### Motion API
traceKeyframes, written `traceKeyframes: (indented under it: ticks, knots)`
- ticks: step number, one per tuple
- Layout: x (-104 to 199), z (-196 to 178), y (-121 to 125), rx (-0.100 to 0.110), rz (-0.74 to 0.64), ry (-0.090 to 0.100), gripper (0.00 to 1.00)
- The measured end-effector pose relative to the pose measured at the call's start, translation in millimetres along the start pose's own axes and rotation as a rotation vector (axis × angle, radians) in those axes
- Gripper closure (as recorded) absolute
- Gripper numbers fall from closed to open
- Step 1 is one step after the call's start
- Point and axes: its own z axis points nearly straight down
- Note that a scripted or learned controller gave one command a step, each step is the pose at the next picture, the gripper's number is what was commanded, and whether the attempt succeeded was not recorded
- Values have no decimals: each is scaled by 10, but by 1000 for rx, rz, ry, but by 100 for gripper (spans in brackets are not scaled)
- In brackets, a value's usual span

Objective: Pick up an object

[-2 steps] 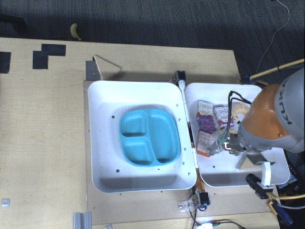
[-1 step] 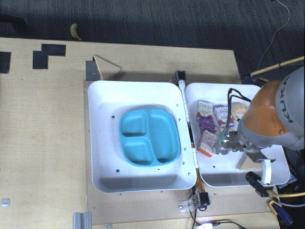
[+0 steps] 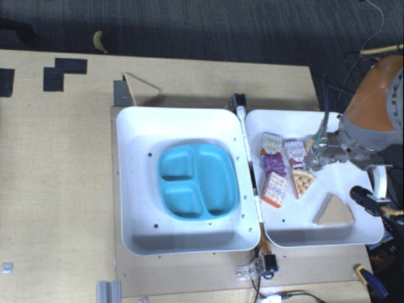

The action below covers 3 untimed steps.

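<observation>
1. Toys sit clustered in the right bin (image 3: pixel 353 232), toward its left half: a small carton (image 3: pixel 271 143) at the top, a purple grape bunch (image 3: pixel 274 165) under it, a red-and-white box (image 3: pixel 274 190) lowest.
2. Beside them there's a white pack (image 3: pixel 295 151), and just below it a pizza slice (image 3: pixel 302 182) pointing down.
3. Gripper (image 3: pixel 314 158) is down in that same bin, right at the pack and just above the slice — looks like it's touching or nearly touching that pair.
4. Fingers: can't tell whether they're spread or pinched from here, it's all a blur of metal, and I can't make out anything between them.
5. Arm (image 3: pixel 377 106) comes in from the right, orange band up high over the bin's edge.
6. A tan wedge (image 3: pixel 334 211) lies apart at the bin's lower right.
7. Left bin (image 3: pixel 136 169) holds a blue divided tray (image 3: pixel 197 180), three compartments, sitting in the middle.
8. The bins touch along their shared edge.
</observation>
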Motion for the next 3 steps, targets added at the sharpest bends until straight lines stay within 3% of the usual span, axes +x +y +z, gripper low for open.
traceKeyframes:
  ticks: [1,2,3]
  knots:
    - [3,6,-4,2,0,0,0]
    - [173,739,-338,-5,0,1,0]
    - [191,630,-319,-9,-5,3,100]
